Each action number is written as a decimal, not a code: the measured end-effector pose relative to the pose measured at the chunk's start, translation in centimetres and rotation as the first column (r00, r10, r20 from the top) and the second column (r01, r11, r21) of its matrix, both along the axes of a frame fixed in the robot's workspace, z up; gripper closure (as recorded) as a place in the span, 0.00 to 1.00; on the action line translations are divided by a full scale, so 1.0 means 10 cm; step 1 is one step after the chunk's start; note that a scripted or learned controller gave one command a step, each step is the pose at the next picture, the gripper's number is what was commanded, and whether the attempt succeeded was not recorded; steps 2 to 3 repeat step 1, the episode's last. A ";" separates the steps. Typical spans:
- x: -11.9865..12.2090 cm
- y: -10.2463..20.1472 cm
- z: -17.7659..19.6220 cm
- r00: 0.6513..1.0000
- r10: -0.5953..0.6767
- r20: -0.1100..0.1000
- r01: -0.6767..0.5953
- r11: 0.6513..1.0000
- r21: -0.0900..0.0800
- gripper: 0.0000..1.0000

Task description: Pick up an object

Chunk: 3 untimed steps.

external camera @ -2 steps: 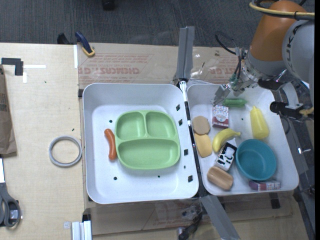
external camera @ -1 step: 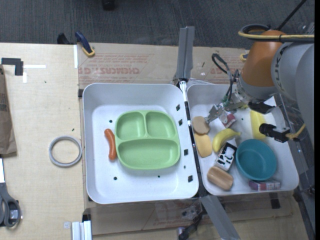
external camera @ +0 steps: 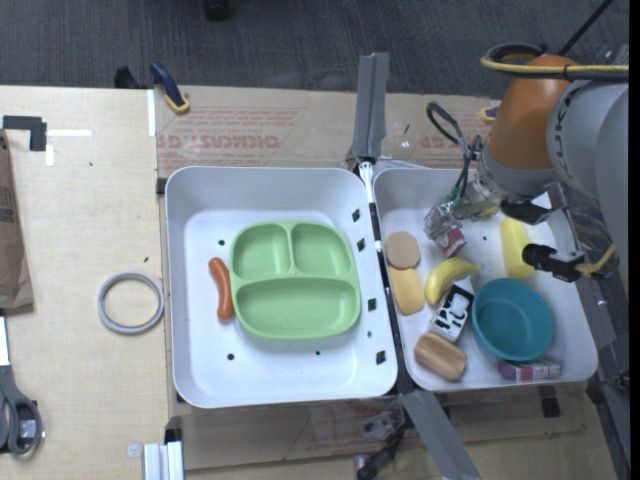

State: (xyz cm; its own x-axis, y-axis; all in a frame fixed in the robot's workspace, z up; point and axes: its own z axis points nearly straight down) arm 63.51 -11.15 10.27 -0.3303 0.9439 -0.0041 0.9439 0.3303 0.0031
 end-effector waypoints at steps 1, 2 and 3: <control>0.24 0.71 0.89 0.992 -0.129 -0.004 0.129 0.992 0.002 1.00; 0.24 0.71 0.89 0.992 -0.129 -0.004 0.129 0.992 0.002 1.00; 0.24 0.71 0.89 0.992 -0.129 -0.004 0.129 0.992 0.002 1.00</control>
